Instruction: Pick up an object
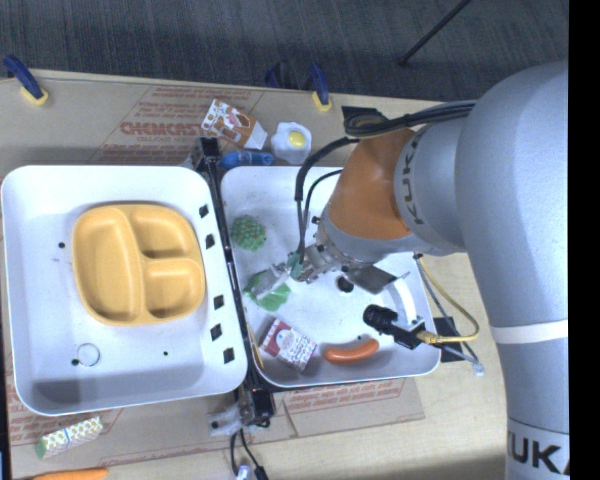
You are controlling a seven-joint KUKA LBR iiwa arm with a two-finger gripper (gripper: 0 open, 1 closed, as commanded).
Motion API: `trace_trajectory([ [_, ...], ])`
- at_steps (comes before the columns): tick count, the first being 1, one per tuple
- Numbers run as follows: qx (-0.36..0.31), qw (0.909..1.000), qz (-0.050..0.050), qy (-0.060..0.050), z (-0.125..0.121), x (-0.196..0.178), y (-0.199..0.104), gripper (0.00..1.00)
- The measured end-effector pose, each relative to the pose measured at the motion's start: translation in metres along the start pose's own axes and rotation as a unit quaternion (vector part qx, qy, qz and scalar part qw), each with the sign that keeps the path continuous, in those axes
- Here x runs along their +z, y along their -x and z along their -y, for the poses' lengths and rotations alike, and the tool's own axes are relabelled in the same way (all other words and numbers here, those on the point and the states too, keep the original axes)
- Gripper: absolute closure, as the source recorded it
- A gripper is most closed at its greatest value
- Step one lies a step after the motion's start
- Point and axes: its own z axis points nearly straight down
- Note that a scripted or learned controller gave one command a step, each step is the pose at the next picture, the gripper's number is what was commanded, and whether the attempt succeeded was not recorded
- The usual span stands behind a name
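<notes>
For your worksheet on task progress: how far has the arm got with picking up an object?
Done: the gripper has reached into the right bin and sits at a green item. In hand: nothing visibly lifted. Left: grasp and raise it; the hot dog and carton lie untouched.

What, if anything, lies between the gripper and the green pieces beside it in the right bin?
Nothing visible. The gripper sits right at the green pieces in the right bin; the ball, carton and sausage lie off to the sides.

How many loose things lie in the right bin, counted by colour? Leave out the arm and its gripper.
Green: 2, the round broccoli piece and the flat green piece near the gripper.
Red and white: 1, the small carton.
Orange-red: 1, the sausage.
Total: 4.
</notes>
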Motion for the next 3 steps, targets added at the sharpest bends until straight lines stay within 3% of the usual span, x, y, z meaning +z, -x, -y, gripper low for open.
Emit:
trace_trajectory([
  [1,0.067,0.9978,-0.001,-0.001,0.041,0.001,-0.015,0.00],
  [2,0.066,0.9978,0.000,0.000,0.025,0.001,-0.009,0.00],
  [3,0.127,0.9919,-0.001,-0.001,0.064,0.001,-0.026,0.00],
])
